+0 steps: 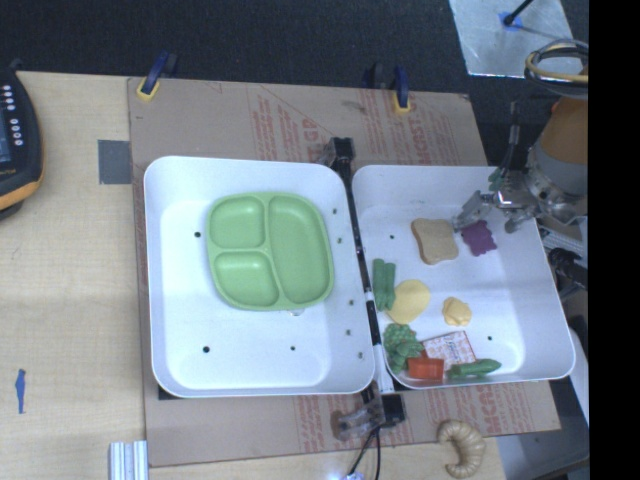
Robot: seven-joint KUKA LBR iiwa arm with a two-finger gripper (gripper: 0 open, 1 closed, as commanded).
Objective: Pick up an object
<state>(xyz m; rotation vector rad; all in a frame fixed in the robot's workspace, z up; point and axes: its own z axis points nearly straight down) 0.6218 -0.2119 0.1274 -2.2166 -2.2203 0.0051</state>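
Purple toy [479,237] in the right bin [530,303] looks to be the likeliest target, lying toward the bin's one o'clock corner, just below the gripper [495,208]. The gripper hangs over that corner with its fingers spread apart and nothing between them; its left fingertip sits close to the purple toy's upper edge, though whether it touches is hard to tell. Just beside the purple toy, at its nine o'clock, lies a slice of bread [434,240], so a closing finger could catch the bread's edge and nudge both pieces instead of clamping one. The bin's wall is also near at three o'clock, and a descent slightly off line could strike the rim or push the toy against it. Farther out, a yellow lemon [409,299], a small yellow piece [456,311], a green pickle [383,274], broccoli [401,343] and a red-and-white card [450,348] cluster toward six and seven o'clock, well apart. The left bin [180,298] holds a green divided plate [270,250].
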